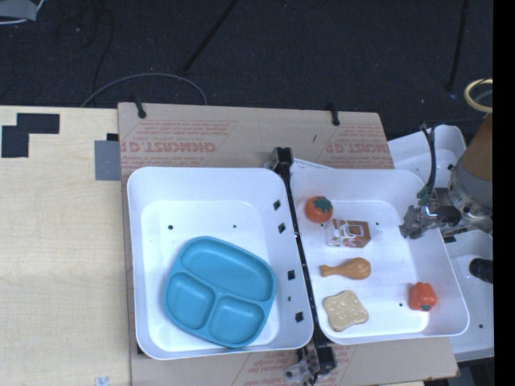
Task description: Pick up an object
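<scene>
From the overhead camera, two shallow white bins are sitting side by side on a cardboard sheet on the counter [56, 240]. The left bin [153, 191] is holding a blue divided plate [219, 290] that is lying low in its front half, tilted slightly toward the near corner.

The right bin [378, 190] is carrying five small things. A red tomato with a green top [319, 208] is resting near the back left corner, and a small brown-and-white packet [349, 232] is lying just beside it toward the front right. Below that a tan drumstick [348, 269] is lying crosswise, and a slice of toast [345, 310] is sitting near the front wall. A red-orange pepper [422, 296] is sitting well apart from these, near the front right corner.

The arm is reaching in from the right, and the tool [412, 222] is hanging over the bin's right rim, apart from every object. Nothing is showing between its fingers, and how far they are spread is too dark to tell.
</scene>
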You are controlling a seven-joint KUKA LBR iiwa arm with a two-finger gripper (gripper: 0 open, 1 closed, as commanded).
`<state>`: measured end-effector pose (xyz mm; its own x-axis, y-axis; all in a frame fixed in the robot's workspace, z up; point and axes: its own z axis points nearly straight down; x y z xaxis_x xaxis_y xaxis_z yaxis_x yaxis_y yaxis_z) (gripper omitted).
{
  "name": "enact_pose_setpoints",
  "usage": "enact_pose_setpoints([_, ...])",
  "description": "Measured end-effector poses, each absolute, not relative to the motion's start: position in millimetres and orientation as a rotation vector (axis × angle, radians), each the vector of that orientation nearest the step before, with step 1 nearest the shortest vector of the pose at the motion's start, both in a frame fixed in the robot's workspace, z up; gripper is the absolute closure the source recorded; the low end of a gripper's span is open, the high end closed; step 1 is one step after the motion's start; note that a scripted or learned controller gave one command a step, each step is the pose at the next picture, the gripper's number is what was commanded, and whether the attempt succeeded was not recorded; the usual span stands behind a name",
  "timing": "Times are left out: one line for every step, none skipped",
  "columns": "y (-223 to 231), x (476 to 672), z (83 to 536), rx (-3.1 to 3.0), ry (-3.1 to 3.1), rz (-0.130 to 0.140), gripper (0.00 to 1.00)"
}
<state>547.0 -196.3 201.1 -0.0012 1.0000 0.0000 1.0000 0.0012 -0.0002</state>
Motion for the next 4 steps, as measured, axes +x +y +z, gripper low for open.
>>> enact_pose_setpoints([-197,547.4,224,-2.22,-2.223,0.0,1.0])
enact_pose_setpoints([-150,542.2,228,-2.216,-2.222,0.002,1.0])
enact_pose_setpoints([-97,551.1,236,-2.215,-2.225,0.0,1.0])
enact_pose_setpoints([-49,548.3,242,-2.216,-2.222,0.002,1.0])
